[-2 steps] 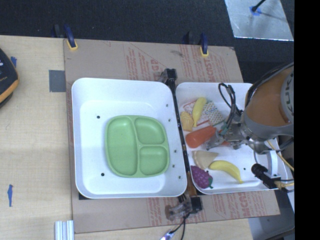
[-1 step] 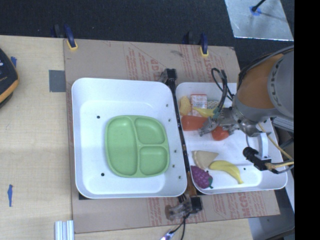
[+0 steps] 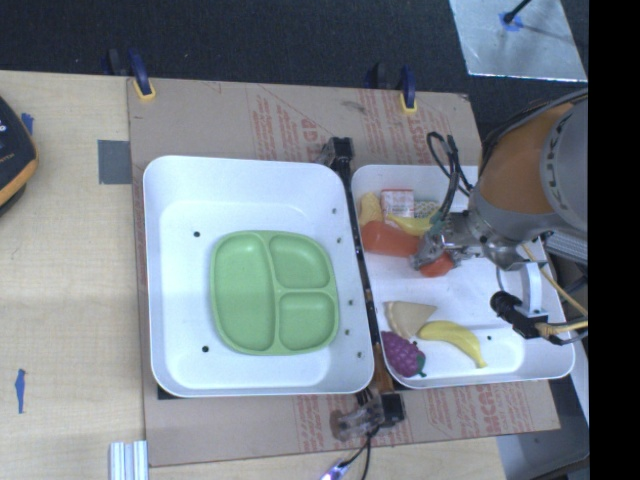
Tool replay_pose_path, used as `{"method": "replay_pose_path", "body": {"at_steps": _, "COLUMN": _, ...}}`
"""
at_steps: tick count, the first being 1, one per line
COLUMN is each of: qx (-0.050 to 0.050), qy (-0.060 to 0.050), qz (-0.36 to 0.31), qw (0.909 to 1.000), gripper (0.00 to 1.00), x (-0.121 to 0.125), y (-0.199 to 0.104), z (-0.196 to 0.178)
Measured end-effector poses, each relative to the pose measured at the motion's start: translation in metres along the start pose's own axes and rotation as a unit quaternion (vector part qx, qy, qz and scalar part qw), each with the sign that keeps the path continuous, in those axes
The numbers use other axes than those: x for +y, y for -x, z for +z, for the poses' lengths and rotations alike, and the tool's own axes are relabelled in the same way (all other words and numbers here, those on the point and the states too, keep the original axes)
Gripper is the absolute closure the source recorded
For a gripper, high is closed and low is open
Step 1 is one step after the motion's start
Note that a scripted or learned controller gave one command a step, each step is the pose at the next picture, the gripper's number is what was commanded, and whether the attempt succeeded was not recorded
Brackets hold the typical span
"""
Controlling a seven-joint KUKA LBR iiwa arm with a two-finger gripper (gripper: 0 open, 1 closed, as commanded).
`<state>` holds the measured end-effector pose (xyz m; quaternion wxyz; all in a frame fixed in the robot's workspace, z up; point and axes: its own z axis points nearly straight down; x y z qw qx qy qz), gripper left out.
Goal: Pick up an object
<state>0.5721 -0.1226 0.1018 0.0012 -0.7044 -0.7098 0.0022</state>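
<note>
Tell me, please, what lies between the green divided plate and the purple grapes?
In the camera view, the adjoining rims of the two white bins run between the green plate and the grapes; otherwise just bare bin floor.

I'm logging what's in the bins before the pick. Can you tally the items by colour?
Green: 1, the divided plate in the left bin
Yellow: 2, a banana near the front of the right bin, another yellow piece at the back
Orange-red: 1, a toy carrot
Purple: 1, grapes
Tan: 1, a wedge
White and red: 1, a small packet
Total: 7
</note>
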Motion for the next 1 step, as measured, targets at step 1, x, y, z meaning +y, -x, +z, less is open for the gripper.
{"method": "replay_pose_path", "body": {"at_steps": 1, "qx": 0.002, "qy": 0.001, "qz": 0.001, "qw": 1.0000, "gripper": 1.00, "x": 0.0075, "y": -0.1133, "z": -0.0906}}
